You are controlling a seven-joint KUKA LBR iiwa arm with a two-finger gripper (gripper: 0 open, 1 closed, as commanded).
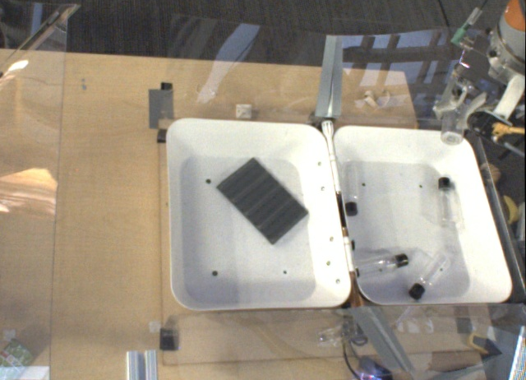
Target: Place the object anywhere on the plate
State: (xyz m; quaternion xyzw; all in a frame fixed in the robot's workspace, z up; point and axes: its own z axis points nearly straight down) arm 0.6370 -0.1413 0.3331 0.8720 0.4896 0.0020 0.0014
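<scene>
A dark grey ribbed plate (262,200) lies flat and turned at an angle in the left bin (189,280). The right bin (485,288) holds several clear tubes with black caps. One tube (446,201) lies near the right wall, and one (385,262) lies near the front beside another (429,275). A further tube (350,197) rests against the left wall. My gripper (457,115) hangs above the right bin's far right corner, apart from all the tubes, with nothing visibly held.
A grey metal bar (329,78) runs back from the seam between the bins. A small block (243,111) and a black bracket (161,107) sit on the wooden bench behind the left bin. Cables and fittings crowd the right edge.
</scene>
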